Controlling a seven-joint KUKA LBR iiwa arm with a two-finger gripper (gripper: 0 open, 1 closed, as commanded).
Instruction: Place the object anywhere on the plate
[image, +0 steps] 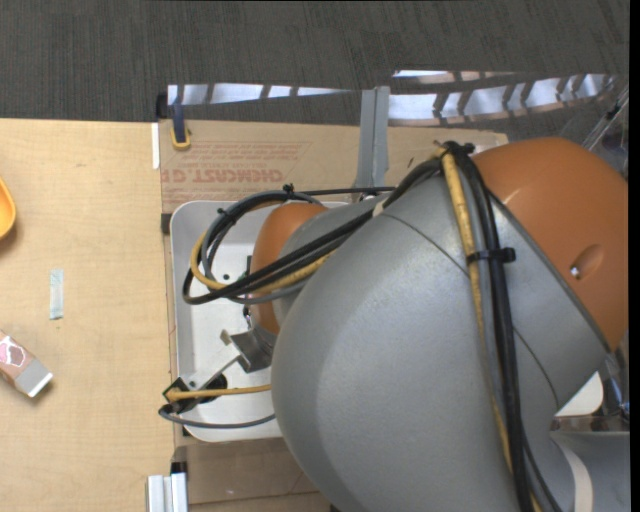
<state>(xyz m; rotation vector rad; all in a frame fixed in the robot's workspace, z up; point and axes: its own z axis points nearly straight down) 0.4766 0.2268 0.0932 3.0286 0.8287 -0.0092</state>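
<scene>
1. Arm (450, 340): grey housing with orange band, reaching in from the right and covering most of the right and centre of the scene; black and yellow cables run over it.
2. Bin (185, 300): shallow, white, its left wall and near-left corner visible beneath the arm; cable loops hang over its floor.
3. Gripper: hidden under the arm's wrist above the bin. Whether the fingers are released or clenched cannot be told.
4. Tabletop (90, 220): light wood, to the left of the bin.
5. Small pale strip (56, 295): lying on the tabletop, well left of the bin.
6. Packet with a red-and-white end (22, 366): at the tabletop's left edge.
7. Orange item (5, 210): cut off by the left edge.
8. Task object and plate: neither can be located; the arm covers the bin interior.
</scene>
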